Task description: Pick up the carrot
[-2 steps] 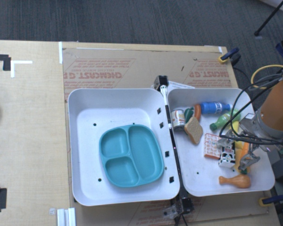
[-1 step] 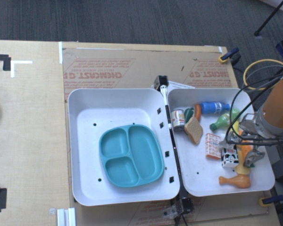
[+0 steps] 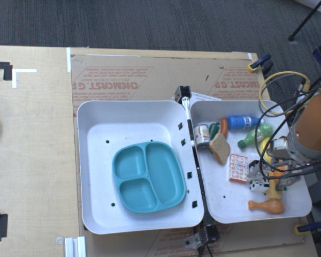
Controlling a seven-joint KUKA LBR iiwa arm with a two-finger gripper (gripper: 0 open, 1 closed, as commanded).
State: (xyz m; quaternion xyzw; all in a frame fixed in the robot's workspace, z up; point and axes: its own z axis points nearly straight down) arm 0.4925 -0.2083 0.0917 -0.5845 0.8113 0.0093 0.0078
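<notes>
A slim orange-red piece that looks like the carrot [image 3: 223,127] lies at the back left of the right bin [image 3: 224,205]. It sits between a small can [image 3: 202,134] and a blue bottle [image 3: 241,122]. My gripper [image 3: 263,179] hangs low over the right side of that bin, well to the right of and nearer than the carrot. Cables and the wrist cover much of it. A small orange patch [image 3: 279,169] shows at the gripper, and I cannot tell what it is. A black-and-white spotted object [image 3: 255,184] lies just under the gripper.
A tan bread slice [image 3: 220,148], a red-patterned card [image 3: 238,168], a green toy [image 3: 254,136] and an orange drumstick-shaped toy [image 3: 266,206] share the right bin. The left bin [image 3: 91,143] holds a teal divided plate [image 3: 148,176]. Cable loops [image 3: 278,95] hang above the arm.
</notes>
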